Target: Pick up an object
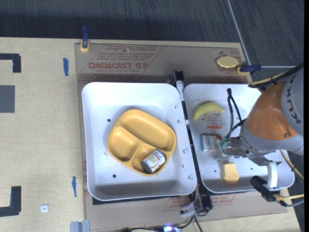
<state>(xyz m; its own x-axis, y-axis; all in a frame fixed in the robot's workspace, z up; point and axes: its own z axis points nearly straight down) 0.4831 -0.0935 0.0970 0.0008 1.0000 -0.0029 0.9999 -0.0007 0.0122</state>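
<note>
Two bins: the left bin (96,129) and the right bin (212,180) sit side by side on the bench; the arm (275,120) reaches over the right one.
Gripper position: the gripper (231,148) hangs low over the middle of the right bin, between the small packet and the tan block.
Gripper state: cannot be told; the wrist body covers the working end.
Nearest candidate: the small packet (210,142), lying flat on the bin floor just left of the gripper.
Packet handling: judged light and thin, with a printed wrapper that is probably slick; a flat item gives little edge to pinch, so take it across its narrow width.
Second candidate: the tan block (231,173), just below the gripper near the front wall of the bin.
Block handling: judged light, possibly spongy; its parallel sides offer the most secure hold of the three.
Third candidate: the banana (207,110), near the rear of the right bin, well apart from the block.
Banana handling: curved and smooth; grip across the thick middle, since the tapered ends are likely to slip out.
Left bin contents: a yellow divided tray (130,132) with a small can (153,161) lying in one compartment.
Tray handling: judged stiff but wide; only its rim suits a two-finger hold.
</note>
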